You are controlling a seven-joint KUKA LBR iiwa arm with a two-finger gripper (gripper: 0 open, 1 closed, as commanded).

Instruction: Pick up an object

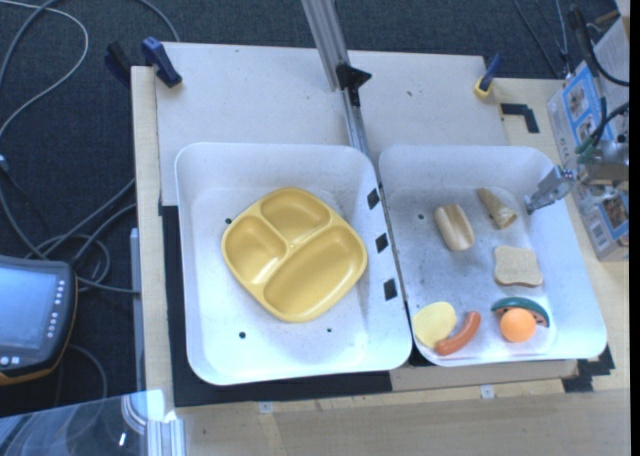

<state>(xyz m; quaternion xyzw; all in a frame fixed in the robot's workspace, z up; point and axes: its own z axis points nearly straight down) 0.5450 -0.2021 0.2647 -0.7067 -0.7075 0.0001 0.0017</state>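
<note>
The hand (543,196) hovered at the right bin's (590,289) upper right rim; whether it was open could not be told. The bread roll (454,226) lay nearby, inside that bin.

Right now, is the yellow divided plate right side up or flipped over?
Right side up. The yellow divided plate lies flat in the left bin, with its three hollow compartments facing the camera.

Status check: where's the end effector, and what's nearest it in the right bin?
End effector at the right bin's right rim, nothing between its fingers. Nearest: tan bread piece, untouched. Path to it open.
</note>
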